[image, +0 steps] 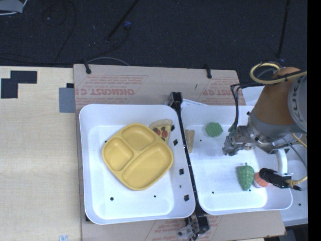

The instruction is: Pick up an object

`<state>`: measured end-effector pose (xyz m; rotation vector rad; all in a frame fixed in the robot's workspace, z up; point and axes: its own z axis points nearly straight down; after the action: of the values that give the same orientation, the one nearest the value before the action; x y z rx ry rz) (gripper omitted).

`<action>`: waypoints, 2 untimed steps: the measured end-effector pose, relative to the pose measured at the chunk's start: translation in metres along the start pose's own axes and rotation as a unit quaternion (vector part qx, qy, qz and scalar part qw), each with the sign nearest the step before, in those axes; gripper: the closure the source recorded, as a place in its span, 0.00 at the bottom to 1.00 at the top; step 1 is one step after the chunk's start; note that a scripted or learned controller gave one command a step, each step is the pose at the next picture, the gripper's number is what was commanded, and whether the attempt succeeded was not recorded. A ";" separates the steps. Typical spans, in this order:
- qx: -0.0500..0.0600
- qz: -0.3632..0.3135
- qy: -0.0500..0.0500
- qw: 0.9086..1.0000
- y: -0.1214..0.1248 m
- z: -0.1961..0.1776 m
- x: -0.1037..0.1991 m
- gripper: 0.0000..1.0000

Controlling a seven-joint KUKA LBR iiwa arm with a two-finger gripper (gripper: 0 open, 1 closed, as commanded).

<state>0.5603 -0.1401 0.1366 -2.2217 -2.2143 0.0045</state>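
My gripper (231, 148) hangs low over the middle of the right bin (220, 200), coming in from the right. A round green ball-like object (213, 129) lies to its upper left, a short gap away. Below and to the right of the gripper lies a green leafy cone-shaped object (246, 176), with a small orange and white object (260, 181) touching its right side. I see nothing between the gripper's fingers.
The left bin (95, 195) holds a yellow divided plate (138, 156) and a pizza-slice toy (162, 129) at the plate's upper right. A tan flat piece (189, 138) lies against the right bin's left wall beside the divider (183, 149).
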 end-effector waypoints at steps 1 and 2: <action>-0.005 -0.003 -0.001 1.000 0.010 -0.056 0.000 1.00; -0.004 -0.002 -0.001 1.000 0.005 -0.101 -0.001 1.00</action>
<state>0.5655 -0.1417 0.2375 -2.2214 -2.2238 -0.0016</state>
